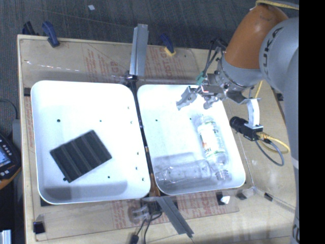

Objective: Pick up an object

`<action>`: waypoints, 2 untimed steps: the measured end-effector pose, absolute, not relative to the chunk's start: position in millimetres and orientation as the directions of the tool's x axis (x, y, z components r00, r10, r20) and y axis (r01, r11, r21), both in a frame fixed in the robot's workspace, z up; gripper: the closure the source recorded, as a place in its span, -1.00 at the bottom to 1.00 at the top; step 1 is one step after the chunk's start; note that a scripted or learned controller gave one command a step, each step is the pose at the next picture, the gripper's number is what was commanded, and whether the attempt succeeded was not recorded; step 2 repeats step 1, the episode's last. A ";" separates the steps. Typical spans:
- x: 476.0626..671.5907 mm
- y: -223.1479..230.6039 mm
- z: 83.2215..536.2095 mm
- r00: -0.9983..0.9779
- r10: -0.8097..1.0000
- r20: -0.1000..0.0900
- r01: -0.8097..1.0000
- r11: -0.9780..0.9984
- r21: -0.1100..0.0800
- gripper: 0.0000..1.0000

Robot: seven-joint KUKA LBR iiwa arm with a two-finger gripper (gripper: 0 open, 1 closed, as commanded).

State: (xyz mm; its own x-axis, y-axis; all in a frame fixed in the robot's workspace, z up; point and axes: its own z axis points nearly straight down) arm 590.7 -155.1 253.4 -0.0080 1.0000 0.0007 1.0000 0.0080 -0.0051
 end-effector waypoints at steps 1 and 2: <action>554.3 -210.4 156.6 0.226 0.974 0.000 0.974 -0.226 -0.006 -1.00; 554.3 -210.4 156.6 0.226 0.974 0.000 0.974 -0.226 -0.006 -1.00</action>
